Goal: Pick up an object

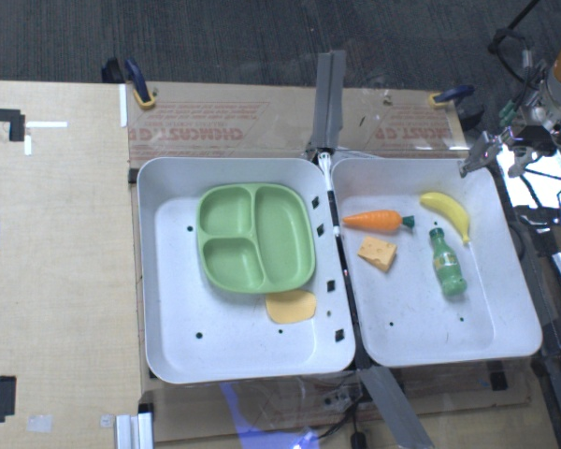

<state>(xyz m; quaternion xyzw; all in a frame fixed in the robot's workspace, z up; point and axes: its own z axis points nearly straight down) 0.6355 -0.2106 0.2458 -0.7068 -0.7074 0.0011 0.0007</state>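
My gripper (494, 150) hangs over the far right corner of the right bin (514, 340), just above its rim; whether it is open or closed I cannot tell from this angle. It holds nothing that can be seen.

Nearest to it lies a yellow banana (449, 215), just inside that corner and close to the right wall. Beside the banana, toward the near side, a green bottle (446, 264) lies on its side. An orange carrot (376, 221) sits against the bin's left wall, with a yellow cheese wedge (378, 253) just below it. The four lie apart from one another, and the near half of the bin floor is bare white.

The two bins meet along a shared ridge, where a grey upright bar (330, 92) rises at the far end. In the left bin (155, 279), a green divided plate (256, 238) takes up the middle, and a flat yellow piece (291, 307) touches its near edge. Open floor runs around the plate on the left and near sides.

Behind both bins lies a printed cardboard sheet (224, 120), pinned by a blue clamp (136, 80) at its left corner and another clamp (453, 94) at its right. Pale wooden bench top (56, 251) spreads off to the left.
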